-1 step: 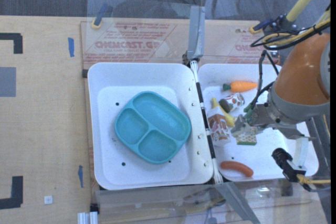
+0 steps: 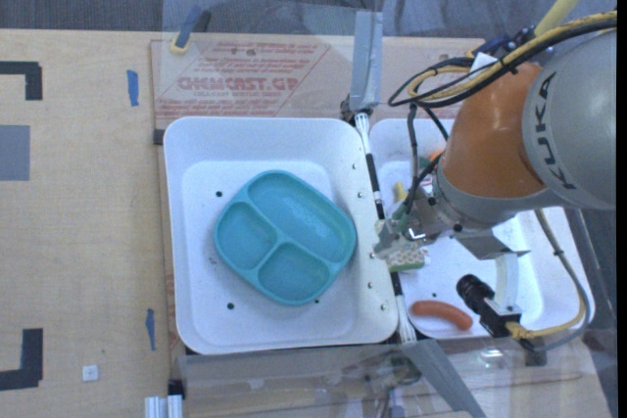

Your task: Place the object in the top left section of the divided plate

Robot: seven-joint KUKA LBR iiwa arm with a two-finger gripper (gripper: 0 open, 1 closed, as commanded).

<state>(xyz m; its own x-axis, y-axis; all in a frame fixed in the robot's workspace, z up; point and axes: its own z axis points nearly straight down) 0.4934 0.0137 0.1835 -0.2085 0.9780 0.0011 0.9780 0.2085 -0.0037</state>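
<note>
Bins: left white bin [image 2: 186,210] holds teal three-section plastic plate [image 2: 284,235]; right white bin [image 2: 545,277] holds orange-red sausage [image 2: 441,313] | small speckled object [image 2: 408,257] beside tool [image 2: 400,236] | tool grip: cannot tell

left bin [image 2: 186,210]: bare white floor all round the plate [image 2: 285,236], open from above
plate: three hollows open from above, low ridges between them
rim between the bins [image 2: 364,181]: raised, with the gripper [image 2: 402,245] right above it
right bin [image 2: 554,255]: largely roofed by the arm [image 2: 490,147], cables [image 2: 431,78] looping over the far end
sausage [image 2: 441,313]: on the floor by the near wall
</note>
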